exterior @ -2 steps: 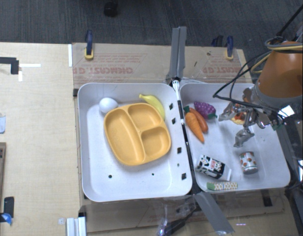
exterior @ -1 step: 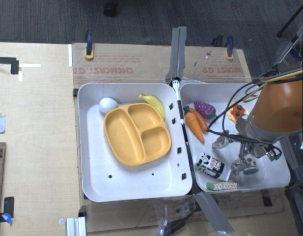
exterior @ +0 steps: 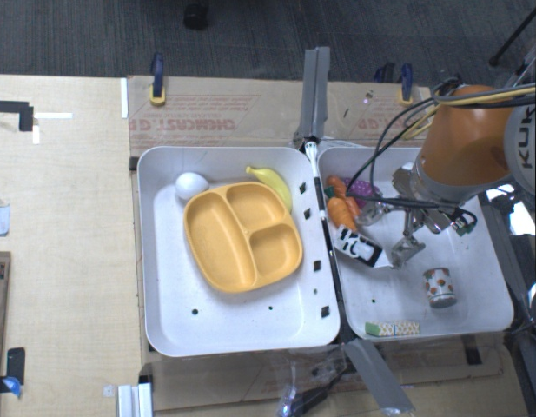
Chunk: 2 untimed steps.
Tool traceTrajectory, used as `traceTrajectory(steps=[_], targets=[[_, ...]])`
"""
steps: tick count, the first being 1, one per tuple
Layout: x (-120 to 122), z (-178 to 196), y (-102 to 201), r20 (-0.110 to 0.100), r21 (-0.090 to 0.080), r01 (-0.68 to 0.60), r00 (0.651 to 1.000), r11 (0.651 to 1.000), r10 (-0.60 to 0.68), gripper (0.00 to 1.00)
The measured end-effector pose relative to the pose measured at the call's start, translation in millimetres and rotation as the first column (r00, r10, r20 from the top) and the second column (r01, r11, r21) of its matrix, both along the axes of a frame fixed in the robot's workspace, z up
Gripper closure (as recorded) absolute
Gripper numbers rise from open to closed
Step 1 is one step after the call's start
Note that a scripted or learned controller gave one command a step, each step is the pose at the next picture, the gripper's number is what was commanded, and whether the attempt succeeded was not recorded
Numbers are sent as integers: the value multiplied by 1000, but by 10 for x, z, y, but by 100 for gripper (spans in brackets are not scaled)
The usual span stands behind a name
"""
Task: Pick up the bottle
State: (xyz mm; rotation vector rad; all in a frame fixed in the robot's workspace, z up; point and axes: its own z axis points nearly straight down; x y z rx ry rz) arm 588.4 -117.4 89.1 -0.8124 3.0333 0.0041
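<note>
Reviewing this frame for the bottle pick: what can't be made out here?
- Two-finger gripper, camera view: too small and cluttered to tell how its fingers stand.
- Black-and-white bottle lying in the right white bin: label too small to read; contact with the gripper unclear.
- Orange and purple toy items: overlapped by cables, shapes uncertain.
- Yellow banana: partly hidden behind the yellow divided plate.
- Small patterned can: print blurred.

Plate (exterior: 241, 237) in left bin (exterior: 163, 320), banana (exterior: 272, 183) behind it.
</note>
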Motion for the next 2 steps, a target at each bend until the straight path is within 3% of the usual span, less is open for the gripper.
traceTrajectory(steps=[1,2], targets=[[-242,340,-1045,1,0,-120,993,993,120,0],[-589,-8,-792,0,3,-515,857,857,515,0]])
